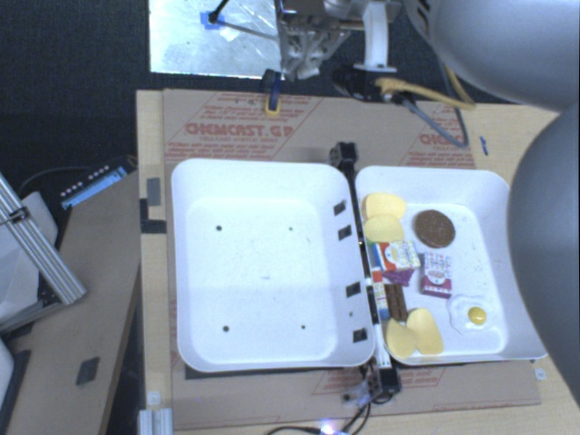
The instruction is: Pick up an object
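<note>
1. Camera view: we see the end effector (300,60) high at the top edge, above the table (227,120) and well apart from both bins; we cannot tell its state.
2. We find the objects in the right bin (494,188): a brown round cookie (435,228), yellow chips (382,217), a small carton (437,274), a fried egg toy (471,314) and more yellow pieces (414,335) near the front.
3. We see the left bin (263,256) beside it.
</note>
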Robot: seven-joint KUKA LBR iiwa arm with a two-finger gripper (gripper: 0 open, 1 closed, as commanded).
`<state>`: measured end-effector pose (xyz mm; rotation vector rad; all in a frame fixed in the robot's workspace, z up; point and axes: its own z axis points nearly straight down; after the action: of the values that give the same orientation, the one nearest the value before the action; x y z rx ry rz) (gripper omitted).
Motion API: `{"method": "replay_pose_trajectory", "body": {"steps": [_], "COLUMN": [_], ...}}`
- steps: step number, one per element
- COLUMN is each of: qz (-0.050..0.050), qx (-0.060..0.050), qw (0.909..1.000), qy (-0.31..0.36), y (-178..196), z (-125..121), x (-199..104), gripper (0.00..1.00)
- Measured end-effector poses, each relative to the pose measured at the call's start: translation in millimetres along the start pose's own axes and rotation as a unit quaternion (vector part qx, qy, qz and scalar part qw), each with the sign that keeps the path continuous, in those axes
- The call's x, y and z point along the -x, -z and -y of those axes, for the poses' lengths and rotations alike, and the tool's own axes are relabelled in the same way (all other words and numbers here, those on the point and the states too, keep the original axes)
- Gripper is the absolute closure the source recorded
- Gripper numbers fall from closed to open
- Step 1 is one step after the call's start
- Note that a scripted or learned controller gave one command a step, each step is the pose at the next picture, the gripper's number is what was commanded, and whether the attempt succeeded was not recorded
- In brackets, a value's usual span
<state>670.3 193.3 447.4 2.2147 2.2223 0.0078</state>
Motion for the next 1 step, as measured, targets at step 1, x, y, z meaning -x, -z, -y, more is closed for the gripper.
{"method": "replay_pose_trajectory", "body": {"steps": [1], "qz": [-0.002], "qx": [0.002], "qw": [1.0], "qy": [0.002], "y": [78.3], "z": [21.9], "x": [-15.0], "gripper": [1.0]}}
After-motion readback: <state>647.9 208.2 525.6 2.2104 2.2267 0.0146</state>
